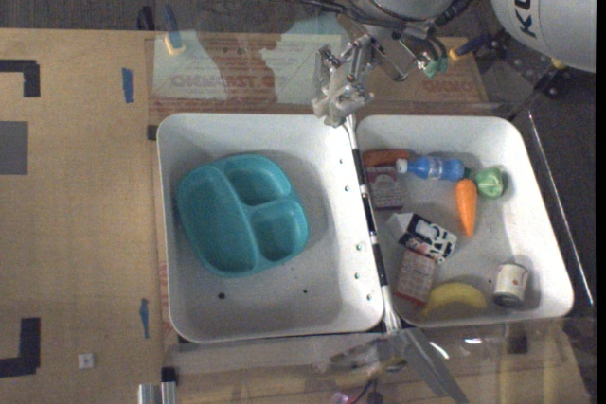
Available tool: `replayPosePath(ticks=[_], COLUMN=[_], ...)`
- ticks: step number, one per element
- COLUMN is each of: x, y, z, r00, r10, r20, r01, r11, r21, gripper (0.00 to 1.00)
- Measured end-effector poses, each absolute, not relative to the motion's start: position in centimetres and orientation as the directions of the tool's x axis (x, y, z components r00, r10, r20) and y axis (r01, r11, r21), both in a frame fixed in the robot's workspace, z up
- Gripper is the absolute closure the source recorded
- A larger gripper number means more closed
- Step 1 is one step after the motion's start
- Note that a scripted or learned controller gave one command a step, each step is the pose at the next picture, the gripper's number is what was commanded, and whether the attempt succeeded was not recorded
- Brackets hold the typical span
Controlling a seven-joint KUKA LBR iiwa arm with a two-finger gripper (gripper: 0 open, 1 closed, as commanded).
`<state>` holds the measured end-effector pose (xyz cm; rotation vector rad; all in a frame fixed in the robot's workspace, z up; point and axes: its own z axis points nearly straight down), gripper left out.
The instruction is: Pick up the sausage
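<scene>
Sausage [386, 157] lying in right bin [540, 232], back-left corner, just left of water bottle [431, 168], long axis running left-right. Tool [341, 95] hovering above bins' back rim, at divider, fingers apparently near closed, holding nothing visible. Sausage lies just forward and right of tool; short reach, wrist turn across long axis likely needed.
</scene>
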<state>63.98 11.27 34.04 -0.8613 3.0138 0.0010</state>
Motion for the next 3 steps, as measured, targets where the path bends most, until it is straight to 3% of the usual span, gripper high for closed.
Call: replayPosePath(ticks=[1, 2, 3], x=[66.7, 65.3, 66.7], y=[16.0, 20.4, 19.3], z=[43.8, 25.5, 42.4], r00=[-0.989, -0.963, -0.789], r10=[0.148, -0.27, -0.614], r20=[-0.01, -0.006, -0.011], r01=[0.148, -0.27, -0.614], r11=[0.989, 0.963, 0.789], r21=[0.004, 0.002, -0.002], gripper=[1.0, 1.0, 1.0])
